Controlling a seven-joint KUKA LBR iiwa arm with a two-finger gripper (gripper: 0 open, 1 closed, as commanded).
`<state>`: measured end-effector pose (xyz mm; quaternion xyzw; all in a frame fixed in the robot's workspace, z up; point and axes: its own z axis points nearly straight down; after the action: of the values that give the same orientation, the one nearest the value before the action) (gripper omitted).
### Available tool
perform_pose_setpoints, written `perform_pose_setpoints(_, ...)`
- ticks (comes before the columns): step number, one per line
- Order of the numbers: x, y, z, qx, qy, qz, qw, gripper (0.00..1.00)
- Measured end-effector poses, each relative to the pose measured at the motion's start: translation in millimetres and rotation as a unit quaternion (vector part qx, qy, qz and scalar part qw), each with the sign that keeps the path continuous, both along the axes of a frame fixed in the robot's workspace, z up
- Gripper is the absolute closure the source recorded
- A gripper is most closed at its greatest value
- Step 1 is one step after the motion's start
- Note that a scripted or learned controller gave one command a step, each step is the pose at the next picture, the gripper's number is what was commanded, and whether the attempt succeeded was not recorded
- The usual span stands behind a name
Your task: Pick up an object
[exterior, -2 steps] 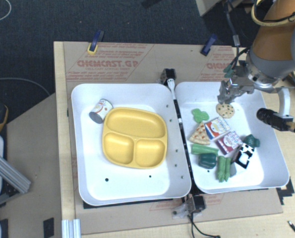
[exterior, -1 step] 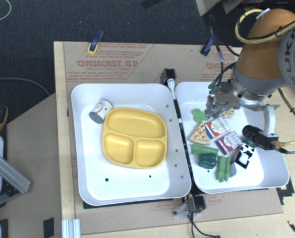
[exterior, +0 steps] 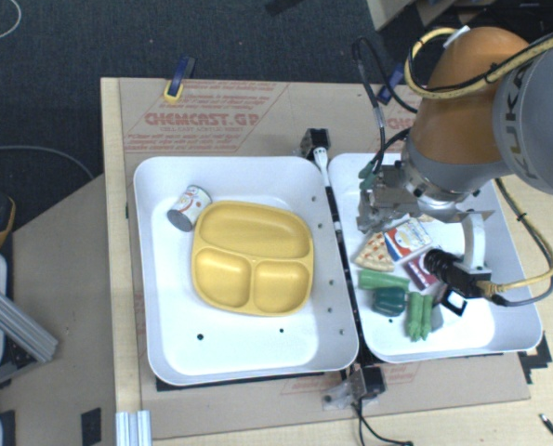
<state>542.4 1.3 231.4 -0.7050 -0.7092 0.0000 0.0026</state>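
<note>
At the bottom of the frame, nearest the camera, a small black clip (exterior: 367,382) sits on the edge of the tabletop (exterior: 118,249) where the two bins meet. Just above it, in the lower middle of the right bin (exterior: 513,328), lies a small pile of toys: a green bean pod (exterior: 421,314), a dark teal lump (exterior: 388,300), a light green strip (exterior: 380,280), a pizza slice (exterior: 378,248) and a red, white and blue packet (exterior: 407,239). The bean pod is long and thin, and its long side runs up and down the frame, with one end pointing at the bottom edge. The pizza slice has its tip toward the left. The hand (exterior: 380,203) hangs over the upper left part of the right bin, just above the pizza slice, and it is not possible to tell how far open it is or whether it has anything in it. The toys lie close together and some touch, so the hand could probably push them apart or catch two at once. The flat pizza slice may likely slip away. The hand is also near the wall between the bins and could bump it. In the left bin (exterior: 164,333) sit a yellow tray (exterior: 253,256) and a small can (exterior: 189,207) tipped on its side at the upper left.
</note>
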Motion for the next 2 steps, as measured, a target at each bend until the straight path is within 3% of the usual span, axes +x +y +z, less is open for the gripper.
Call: perform_pose_setpoints(2, -48, 67, -10, -0.0008, 0.001, -0.001, 1.0, 1.0)
